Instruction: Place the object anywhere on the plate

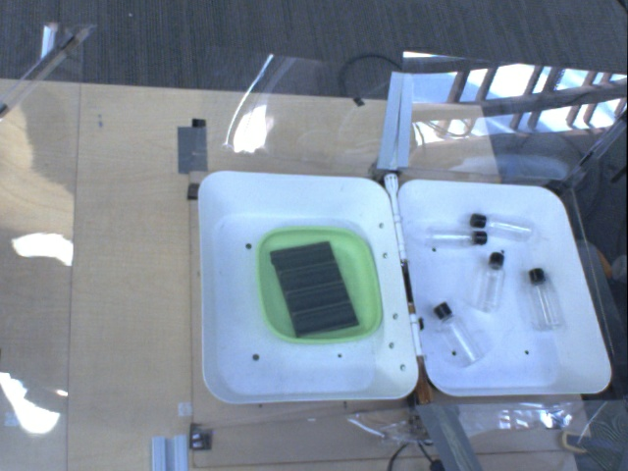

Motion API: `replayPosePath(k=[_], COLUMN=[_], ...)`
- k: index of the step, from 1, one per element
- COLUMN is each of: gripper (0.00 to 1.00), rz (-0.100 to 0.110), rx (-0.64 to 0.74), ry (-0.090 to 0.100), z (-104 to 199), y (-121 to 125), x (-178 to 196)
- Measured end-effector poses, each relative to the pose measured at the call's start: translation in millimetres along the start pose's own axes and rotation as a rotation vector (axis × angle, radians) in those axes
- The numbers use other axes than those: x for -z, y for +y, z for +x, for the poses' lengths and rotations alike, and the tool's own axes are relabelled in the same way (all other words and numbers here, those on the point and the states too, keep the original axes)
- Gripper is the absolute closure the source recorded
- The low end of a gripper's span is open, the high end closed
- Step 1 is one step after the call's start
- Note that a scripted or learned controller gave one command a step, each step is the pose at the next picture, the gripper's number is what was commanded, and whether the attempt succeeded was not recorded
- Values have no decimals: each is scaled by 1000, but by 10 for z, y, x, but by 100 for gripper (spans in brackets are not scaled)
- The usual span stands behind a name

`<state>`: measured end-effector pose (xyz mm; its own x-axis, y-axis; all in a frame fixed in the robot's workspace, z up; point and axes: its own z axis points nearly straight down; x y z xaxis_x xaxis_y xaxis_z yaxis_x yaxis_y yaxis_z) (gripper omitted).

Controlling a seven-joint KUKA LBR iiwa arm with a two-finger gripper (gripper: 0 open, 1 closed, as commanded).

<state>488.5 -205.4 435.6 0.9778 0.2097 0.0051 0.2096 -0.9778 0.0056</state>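
Though gripper state cannot be told, target judged nearest vial [454, 330] in right bin [579, 361]: light, slick, rolls, likely fragile; grip across body under black cap. Farther vials [486, 226] lie beyond. Green plate [368, 292], left bin [221, 361], carries dark ribbed block [313, 288].

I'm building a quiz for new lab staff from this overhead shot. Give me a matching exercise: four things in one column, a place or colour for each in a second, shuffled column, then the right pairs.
Things
1. green plate
2. dark ridged block
3. clear vials with black caps
4. grey bracket

Places or colours
A. on the wooden bench, beyond the left bin
B. scattered in the right bin
C. lying on the plate
D. in the middle of the left bin

Pairs: 1-D, 2-C, 3-B, 4-A
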Motion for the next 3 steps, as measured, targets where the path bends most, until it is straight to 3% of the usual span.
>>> replayPosePath(k=[3], gripper=[0], rz=[0], rx=[0], ry=[0], z=[1], y=[-1], x=[0])
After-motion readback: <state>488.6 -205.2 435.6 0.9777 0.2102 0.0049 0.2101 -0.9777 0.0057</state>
